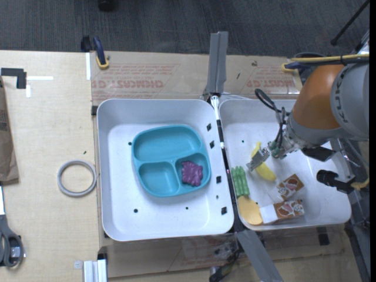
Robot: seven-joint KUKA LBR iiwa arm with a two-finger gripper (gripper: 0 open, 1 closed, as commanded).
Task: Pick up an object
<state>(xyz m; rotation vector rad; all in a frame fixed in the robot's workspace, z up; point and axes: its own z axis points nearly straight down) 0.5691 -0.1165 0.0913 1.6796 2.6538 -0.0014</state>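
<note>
Even, diffuse light falls from above on the bench, bright without being harsh. The two white bins are the brightest areas: the left bin is nearly washed out along its rim, with a soft grey shadow inside its near wall. The blue tray casts only a faint shadow. The dark floor along the far edge is dim and low in detail. Small things look slightly soft and grainy; the arm is mildly blurred.
</note>
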